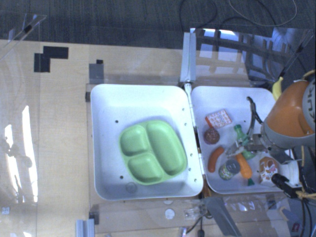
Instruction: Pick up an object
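Observation:
My gripper (244, 146) hangs low over the right bin (202, 102), among the objects in its front half. Right under it lie an orange carrot (243, 167) and a green bottle (239, 131), both partly covered by the gripper. A round can (228, 171) stands just left of the carrot. A red sausage (215, 159) lies further left. A dark brown disc (211, 136) and a red-and-white packet (218, 118) sit toward the back left. A white and red pouch (268, 170) lies at the front right.
The left bin (106, 132) holds a green divided plate (153, 152). A yellow banana tip (277, 87) peeks out at the right bin's back right corner, behind the orange band of the arm (292, 113). A metal divider (187, 90) separates the bins.

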Controlling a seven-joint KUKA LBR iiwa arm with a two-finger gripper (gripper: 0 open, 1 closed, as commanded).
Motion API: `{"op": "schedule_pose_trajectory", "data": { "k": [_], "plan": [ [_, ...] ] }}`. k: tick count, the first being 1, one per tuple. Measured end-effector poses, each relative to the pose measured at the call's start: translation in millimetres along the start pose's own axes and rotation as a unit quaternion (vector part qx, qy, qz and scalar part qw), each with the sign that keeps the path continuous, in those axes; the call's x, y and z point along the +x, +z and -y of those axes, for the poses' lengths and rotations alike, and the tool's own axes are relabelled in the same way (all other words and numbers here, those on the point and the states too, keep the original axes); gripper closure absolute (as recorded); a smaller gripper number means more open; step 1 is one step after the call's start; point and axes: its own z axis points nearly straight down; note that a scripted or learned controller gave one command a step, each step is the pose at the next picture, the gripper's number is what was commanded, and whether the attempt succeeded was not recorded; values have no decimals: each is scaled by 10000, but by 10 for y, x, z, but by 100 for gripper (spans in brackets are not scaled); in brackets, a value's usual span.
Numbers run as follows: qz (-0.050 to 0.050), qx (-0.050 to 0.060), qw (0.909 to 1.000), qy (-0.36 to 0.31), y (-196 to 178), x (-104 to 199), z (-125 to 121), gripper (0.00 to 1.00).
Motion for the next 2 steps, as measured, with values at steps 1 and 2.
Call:
{"op": "schedule_pose_trajectory", "data": {
  "k": [1, 2],
  "plan": [
    [2, -40, 10000, -22, -121, 12, -39, 100],
    [-11, 42, 9981, 612, -1140, 569, -686, 100]
  ]
}}
